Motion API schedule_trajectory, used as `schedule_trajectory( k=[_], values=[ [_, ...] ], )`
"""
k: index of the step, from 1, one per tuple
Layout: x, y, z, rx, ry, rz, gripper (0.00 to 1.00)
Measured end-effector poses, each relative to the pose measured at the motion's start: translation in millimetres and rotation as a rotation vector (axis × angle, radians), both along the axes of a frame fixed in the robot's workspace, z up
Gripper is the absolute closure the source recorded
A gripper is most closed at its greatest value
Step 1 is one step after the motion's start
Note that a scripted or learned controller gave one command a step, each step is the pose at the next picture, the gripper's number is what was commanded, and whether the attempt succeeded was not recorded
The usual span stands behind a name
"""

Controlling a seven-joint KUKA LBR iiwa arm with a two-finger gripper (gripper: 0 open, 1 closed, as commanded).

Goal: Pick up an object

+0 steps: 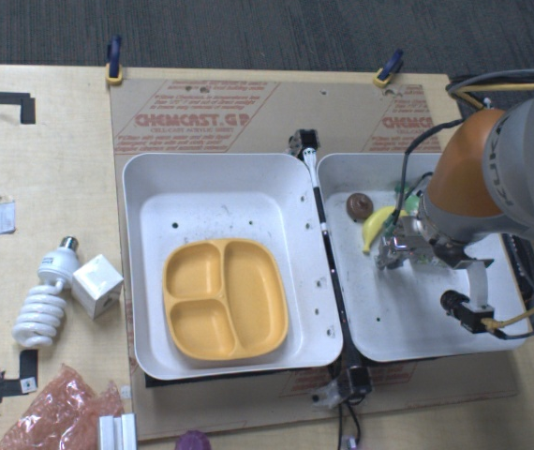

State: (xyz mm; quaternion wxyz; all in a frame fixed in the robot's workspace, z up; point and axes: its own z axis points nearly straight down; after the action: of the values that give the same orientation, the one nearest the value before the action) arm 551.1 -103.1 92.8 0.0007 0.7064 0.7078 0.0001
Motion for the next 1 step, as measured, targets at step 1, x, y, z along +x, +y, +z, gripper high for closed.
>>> schedule_trajectory(
  k=[1],
  values=[
    [-62.4, 6.1, -0.7, 0.001, 0.002, -0.004, 0.0]
  ],
)
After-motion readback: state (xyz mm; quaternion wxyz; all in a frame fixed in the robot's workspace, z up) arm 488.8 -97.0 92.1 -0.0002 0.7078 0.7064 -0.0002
